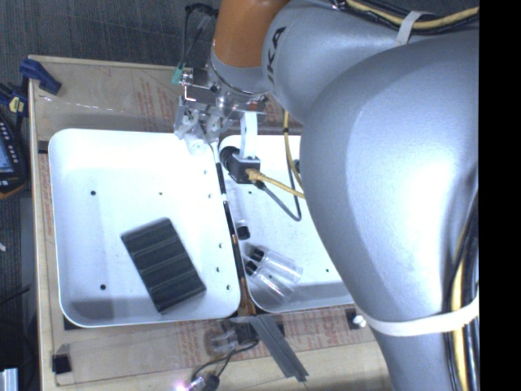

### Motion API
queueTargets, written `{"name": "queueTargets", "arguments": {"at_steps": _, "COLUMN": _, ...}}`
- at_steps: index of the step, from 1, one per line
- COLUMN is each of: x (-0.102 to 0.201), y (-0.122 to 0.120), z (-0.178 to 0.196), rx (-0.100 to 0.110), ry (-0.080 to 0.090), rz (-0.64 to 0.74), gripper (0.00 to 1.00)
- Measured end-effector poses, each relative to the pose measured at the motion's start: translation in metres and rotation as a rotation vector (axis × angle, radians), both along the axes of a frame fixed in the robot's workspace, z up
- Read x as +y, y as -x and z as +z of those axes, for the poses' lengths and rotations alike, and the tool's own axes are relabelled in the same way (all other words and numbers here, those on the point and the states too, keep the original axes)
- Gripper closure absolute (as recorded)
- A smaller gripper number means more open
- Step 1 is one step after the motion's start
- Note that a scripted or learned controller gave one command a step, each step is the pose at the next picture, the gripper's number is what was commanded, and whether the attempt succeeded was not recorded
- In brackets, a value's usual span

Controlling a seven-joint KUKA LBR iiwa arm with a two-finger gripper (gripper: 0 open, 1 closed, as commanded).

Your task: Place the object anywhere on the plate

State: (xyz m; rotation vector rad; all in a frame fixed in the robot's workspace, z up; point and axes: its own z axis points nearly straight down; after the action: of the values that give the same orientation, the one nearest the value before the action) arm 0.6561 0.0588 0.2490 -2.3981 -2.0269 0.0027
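My claw [198, 125] hangs over the far right corner of the left bin [73, 149]; whether it is apart or together, I cannot tell. The dark ribbed plate [163, 265] lies in that bin's near half, its long axis slanting. The clear cup [275, 272] lies tipped in the right bin [269, 304], toward the near edge.

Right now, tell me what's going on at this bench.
A grey KUKA arm reaches in from the right, its gripper poised at the far edge of the left bin. A dark ribbed slab lies flat toward that bin's near side, apart from the gripper. A clear plastic item lies in the right bin. Nothing is visibly held.
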Motion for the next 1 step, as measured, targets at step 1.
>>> {"name": "queueTargets", "arguments": {"at_steps": 1, "x": 0.0587, "y": 0.1158, "z": -0.0222, "rx": 0.005, "ry": 0.002, "rz": 0.056, "gripper": 1.0}}
